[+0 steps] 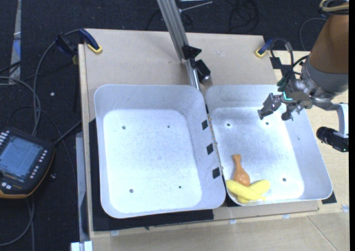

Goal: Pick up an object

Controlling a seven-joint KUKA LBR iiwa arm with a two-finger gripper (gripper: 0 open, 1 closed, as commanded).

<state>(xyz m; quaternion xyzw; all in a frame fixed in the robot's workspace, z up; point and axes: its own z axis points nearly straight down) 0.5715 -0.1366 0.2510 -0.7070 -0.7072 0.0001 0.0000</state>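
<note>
Lying at the near edge of the right white plastic bin (310, 150), your 2 targets touch: a yellow banana-shaped toy (249, 190) and an orange pear-shaped toy (240, 172); the black two-finger gripper (275, 109) hovers well apart, fingers spread, holding nothing; closing there risks grabbing air, or nudging 1 toy aside.

Even overhead light, bright white bins (150, 100) (mild glare), soft shadows, slightly grainy focus

The grey arm (331, 50) with its orange band reaches in from the right; its gripper (275, 109) hangs above the right bin's (310, 150) far right portion, fingers spread apart, holding nothing.
</note>
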